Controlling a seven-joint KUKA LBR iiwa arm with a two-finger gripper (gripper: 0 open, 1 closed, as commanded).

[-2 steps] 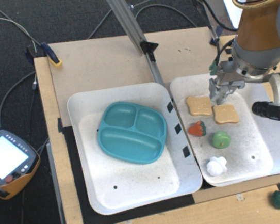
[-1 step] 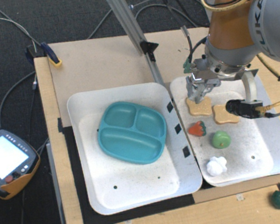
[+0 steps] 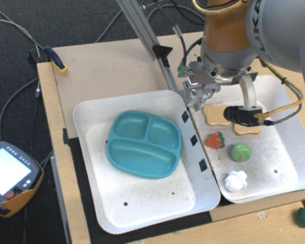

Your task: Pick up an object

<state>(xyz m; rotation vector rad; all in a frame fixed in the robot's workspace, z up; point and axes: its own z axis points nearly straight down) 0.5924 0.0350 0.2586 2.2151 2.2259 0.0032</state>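
Observation:
The right bin (image 3: 296,154) holds a tan toast-shaped piece (image 3: 214,116), a second tan piece (image 3: 248,129), a red strawberry-like toy (image 3: 215,140), a green apple-like ball (image 3: 240,152) and a small white lump (image 3: 235,180). My gripper (image 3: 196,98) hangs over the bin's upper left corner, just left of and above the tan toast piece, close to the wall between the bins. I see nothing held in it. The arm's grey and orange body covers the back of the right bin.
A teal divided plate (image 3: 143,143) lies in the left bin (image 3: 95,172). A dark green ball (image 3: 304,217) rests on the bench outside the bins at the front right. A slanted metal pole (image 3: 140,18) rises behind the bins.

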